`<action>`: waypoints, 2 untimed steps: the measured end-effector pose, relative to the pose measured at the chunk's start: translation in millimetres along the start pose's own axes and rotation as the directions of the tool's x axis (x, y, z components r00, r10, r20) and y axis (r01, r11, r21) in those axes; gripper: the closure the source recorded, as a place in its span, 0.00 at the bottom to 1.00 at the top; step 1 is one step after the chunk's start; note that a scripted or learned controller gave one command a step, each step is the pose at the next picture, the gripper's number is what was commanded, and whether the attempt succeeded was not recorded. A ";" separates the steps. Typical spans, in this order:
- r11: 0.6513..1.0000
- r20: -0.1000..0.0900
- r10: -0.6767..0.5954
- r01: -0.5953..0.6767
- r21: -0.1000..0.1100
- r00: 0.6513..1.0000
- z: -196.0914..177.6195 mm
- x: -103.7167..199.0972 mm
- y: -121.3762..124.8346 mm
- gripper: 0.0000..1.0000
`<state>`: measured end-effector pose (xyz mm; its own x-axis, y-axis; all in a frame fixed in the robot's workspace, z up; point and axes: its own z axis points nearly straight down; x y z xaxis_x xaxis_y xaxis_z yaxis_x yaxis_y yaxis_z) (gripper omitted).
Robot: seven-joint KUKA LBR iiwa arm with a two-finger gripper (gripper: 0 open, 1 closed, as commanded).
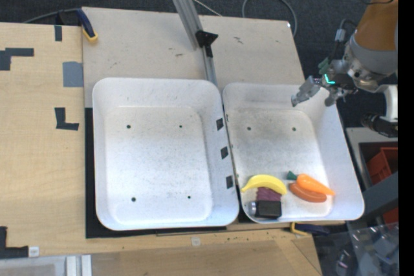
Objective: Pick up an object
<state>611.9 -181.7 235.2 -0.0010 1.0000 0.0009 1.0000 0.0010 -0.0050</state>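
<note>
Three small objects lie together at the near end of the right bin [272,132]: a yellow banana [264,183], an orange carrot [311,189] with a green tip, and a dark purple-and-black block [268,204] just below the banana. My gripper [317,96] hangs over the bin's far right corner, well away from the objects. It is open, with nothing between its fingers.
The left bin [155,152] sits beside the right one, their rims meeting in the middle. A slanted metal pole [184,0] rises from behind the bins. Cables and a red crate [388,161] are off the bench at the right.
</note>
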 end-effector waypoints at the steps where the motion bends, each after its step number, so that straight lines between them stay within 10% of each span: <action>1: 1.000 0.002 -0.001 0.001 -0.004 1.000 -2.3 0.0 0.9 0.00; 2: 1.000 0.000 -0.002 0.002 0.002 1.000 59.6 8.2 -0.9 0.00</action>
<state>610.7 -173.5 175.6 -0.0027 1.0000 0.0005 1.0000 0.0027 -0.0071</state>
